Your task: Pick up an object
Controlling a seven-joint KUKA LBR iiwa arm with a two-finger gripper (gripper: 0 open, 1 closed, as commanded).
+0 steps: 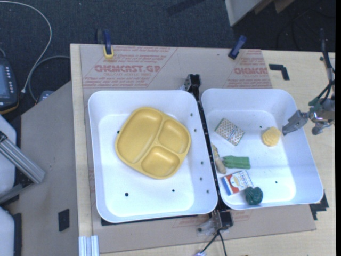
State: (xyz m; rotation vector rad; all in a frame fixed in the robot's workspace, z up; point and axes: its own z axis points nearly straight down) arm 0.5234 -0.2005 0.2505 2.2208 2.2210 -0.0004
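Note:
The right bin (303,159) holds several small objects. A round yellow piece (271,136) lies near its right wall, and a speckled packet (229,131) sits at the upper left. A green oblong (236,162) lies in the middle beside a tan stick (217,159). A red, white and blue card (237,182) and a dark green lump (253,196) rest at the front. My gripper (294,124) hangs over the bin's right rim, just right of the yellow piece and apart from it. Nothing shows in its grasp.
The left bin (106,196) carries a yellow divided plate (153,142). A black clamp (193,82) joins the bins at the back, and another fitting (221,220) sits at the front. Cables trail from the wrist (326,97) at the far right.

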